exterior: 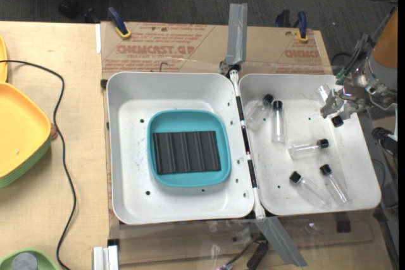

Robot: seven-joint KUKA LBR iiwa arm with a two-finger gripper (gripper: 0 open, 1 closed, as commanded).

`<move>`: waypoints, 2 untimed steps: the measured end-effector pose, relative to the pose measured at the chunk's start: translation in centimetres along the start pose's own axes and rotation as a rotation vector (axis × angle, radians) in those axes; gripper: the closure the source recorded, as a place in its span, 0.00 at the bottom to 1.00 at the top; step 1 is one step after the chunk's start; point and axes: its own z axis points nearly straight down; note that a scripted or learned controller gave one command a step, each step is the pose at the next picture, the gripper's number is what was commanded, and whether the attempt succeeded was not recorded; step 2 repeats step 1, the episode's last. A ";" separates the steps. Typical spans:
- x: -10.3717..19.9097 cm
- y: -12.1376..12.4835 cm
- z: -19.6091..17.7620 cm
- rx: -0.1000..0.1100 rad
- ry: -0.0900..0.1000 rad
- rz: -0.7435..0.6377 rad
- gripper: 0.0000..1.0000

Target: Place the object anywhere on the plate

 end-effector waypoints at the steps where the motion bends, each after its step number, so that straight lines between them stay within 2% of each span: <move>1: 0.0 0.0 0.0 0.000 0.000 0.000 0.00; 2: 0.0 0.0 0.0 0.000 0.000 0.000 0.00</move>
